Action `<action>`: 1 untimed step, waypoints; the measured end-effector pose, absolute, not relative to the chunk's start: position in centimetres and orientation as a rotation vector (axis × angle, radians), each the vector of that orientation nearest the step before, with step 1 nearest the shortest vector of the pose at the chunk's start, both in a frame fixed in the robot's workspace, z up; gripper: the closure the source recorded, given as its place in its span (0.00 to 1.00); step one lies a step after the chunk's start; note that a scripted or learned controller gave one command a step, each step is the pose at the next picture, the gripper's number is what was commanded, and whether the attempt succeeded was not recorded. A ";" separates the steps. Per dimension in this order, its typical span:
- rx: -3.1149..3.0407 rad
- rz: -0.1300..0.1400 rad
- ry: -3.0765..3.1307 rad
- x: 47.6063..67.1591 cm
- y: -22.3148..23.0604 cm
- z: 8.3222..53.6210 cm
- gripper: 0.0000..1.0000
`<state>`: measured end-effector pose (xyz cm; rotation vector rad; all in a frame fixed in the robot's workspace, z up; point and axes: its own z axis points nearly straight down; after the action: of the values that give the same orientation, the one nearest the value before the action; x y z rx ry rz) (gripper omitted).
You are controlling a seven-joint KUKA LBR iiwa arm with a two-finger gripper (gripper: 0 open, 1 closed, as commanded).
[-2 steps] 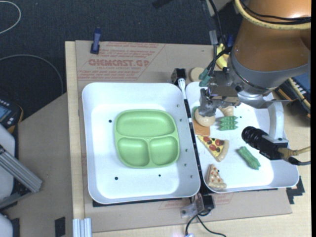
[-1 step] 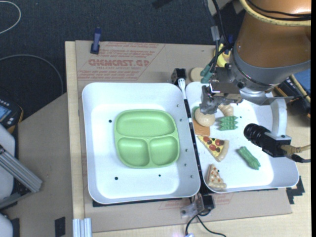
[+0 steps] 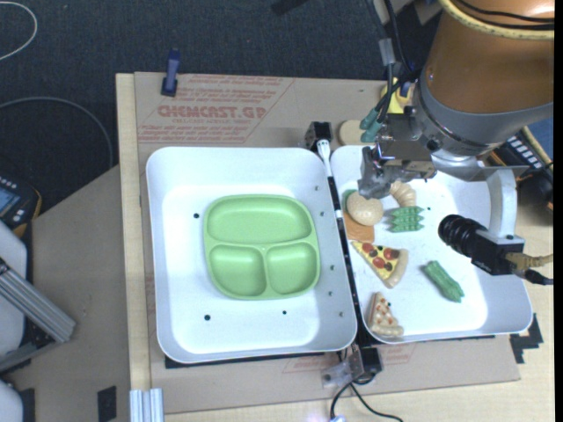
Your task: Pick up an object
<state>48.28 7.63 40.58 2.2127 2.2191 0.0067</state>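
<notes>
A brown board (image 3: pixel 220 112) with red letters lies on a dark carpet (image 3: pixel 79 25). Two white bins sit on it side by side. The left bin (image 3: pixel 176 183) holds a smooth green plate (image 3: pixel 261 245) with three dips.

The right bin (image 3: pixel 501 315) holds toy food. A round tan bun (image 3: pixel 363 207) lies at 10 o'clock in this bin, on a flat orange slice (image 3: pixel 359 229). Below it a pizza slice (image 3: pixel 383 263) points its tip to 10 o'clock. A second slice (image 3: pixel 383 316) lies at 6 o'clock. A bumpy green pickle (image 3: pixel 444 281) runs from 10 to 4 o'clock. A ridged green piece (image 3: pixel 405 219) lies beside the bun.

The gripper (image 3: pixel 376 178) hangs just above the bun. I cannot tell if it is spread or pressed together.
</notes>
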 end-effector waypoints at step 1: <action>2.211 0.008 2.218 48.3 7.6 41.6 1.00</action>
<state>48.33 7.64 41.58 2.2111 2.2180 0.0082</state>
